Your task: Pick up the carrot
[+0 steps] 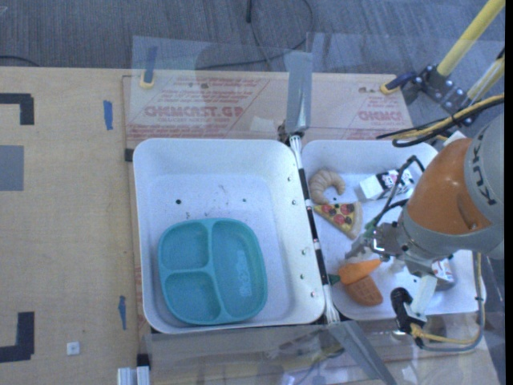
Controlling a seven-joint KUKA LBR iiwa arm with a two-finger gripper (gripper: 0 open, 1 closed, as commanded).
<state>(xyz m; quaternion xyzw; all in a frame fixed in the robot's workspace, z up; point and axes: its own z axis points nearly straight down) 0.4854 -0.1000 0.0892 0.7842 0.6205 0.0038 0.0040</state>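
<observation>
Carrot (358,270), orange and tapered with a green tip, lying at right bin's (473,299) front, touching brown bun (365,293). Leftward: sitting in left white bin (216,155), teal divided plastic plate (212,270). Rightward: resting behind, tan croissant (326,183) and pizza slice (340,214); hovering just above carrot, metal gripper (367,245), finger state impossible to tell.

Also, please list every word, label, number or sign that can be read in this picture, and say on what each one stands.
"KU": black letters on the arm's grey link, cut off at the picture's edge.
Red print on the clear sheet behind the left bin: mirrored and blurred, not readable.
Red print on the sheet behind the right bin: also unreadable.
Nothing readable on the bins, the tray or the toy food.
</observation>
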